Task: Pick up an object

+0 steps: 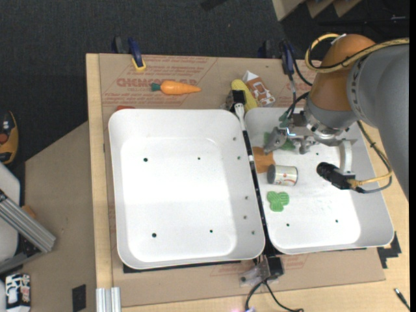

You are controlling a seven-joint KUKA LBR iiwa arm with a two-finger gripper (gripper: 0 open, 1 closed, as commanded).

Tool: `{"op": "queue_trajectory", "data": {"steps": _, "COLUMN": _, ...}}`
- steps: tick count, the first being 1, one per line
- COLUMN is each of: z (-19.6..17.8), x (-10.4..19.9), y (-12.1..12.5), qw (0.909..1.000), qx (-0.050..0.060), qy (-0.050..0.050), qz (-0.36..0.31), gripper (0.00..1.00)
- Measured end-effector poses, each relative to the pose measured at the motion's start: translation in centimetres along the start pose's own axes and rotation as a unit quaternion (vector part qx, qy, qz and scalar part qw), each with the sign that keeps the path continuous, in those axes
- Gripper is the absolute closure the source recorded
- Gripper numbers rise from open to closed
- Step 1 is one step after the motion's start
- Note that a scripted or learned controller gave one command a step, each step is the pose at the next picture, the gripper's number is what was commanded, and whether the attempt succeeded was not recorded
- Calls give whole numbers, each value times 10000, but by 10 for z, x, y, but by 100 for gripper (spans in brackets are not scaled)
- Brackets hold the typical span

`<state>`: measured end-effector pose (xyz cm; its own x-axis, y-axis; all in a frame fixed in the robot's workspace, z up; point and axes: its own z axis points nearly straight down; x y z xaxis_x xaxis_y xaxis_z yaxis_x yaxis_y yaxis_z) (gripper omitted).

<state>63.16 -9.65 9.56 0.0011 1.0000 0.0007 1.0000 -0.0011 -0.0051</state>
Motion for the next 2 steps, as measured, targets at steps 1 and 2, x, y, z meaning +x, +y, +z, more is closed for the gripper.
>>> {"op": "queue_trajectory", "data": {"steps": 1, "z": 11, "x": 3, "y": 35, "qw": 10000, "qx": -49, "qy": -11, "qz": -14, "gripper": 0}}
{"op": "queue_trajectory", "data": {"steps": 2, "z": -1, "x": 3, "y": 34, "qw": 10000, "qx": -54, "qy": -11, "qz": -12, "gripper": 100}}
